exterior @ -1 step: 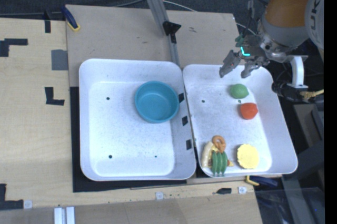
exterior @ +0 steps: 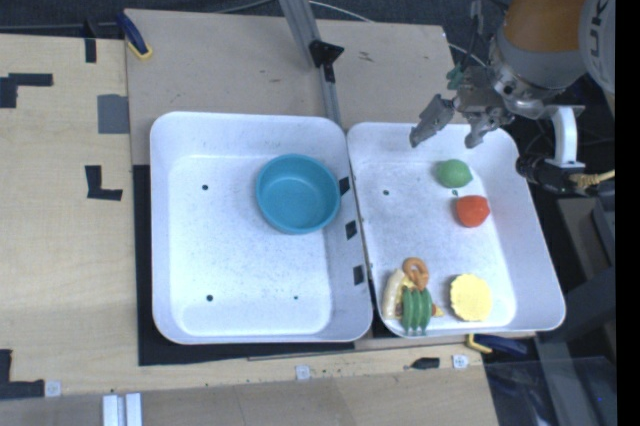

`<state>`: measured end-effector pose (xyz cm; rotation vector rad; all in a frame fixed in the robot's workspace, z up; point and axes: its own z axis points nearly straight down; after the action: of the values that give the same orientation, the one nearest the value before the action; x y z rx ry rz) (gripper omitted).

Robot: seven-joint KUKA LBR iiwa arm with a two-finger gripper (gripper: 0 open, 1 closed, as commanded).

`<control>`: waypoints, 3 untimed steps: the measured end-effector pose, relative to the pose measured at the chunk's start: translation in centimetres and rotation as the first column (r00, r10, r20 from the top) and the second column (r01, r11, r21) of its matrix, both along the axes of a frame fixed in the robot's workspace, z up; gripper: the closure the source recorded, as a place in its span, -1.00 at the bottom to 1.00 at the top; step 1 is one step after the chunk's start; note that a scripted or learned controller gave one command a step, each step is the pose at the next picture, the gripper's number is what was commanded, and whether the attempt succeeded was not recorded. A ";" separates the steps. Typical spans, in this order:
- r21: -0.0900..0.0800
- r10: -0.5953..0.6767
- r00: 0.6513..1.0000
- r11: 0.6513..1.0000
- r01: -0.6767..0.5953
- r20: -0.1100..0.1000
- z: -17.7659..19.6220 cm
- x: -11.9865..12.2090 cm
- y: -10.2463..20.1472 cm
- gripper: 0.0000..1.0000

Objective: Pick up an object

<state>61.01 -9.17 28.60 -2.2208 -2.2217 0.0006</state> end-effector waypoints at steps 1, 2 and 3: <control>0.000 0.000 1.000 1.000 0.000 -0.003 -4.2 0.2 0.1 -1.00; 0.000 0.000 1.000 1.000 0.000 -0.003 -8.9 -0.2 -0.7 -1.00; 0.000 0.000 1.000 1.000 0.000 -0.002 -13.5 0.3 -0.1 -1.00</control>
<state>61.32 -9.24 15.14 -2.2192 -2.2206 0.0030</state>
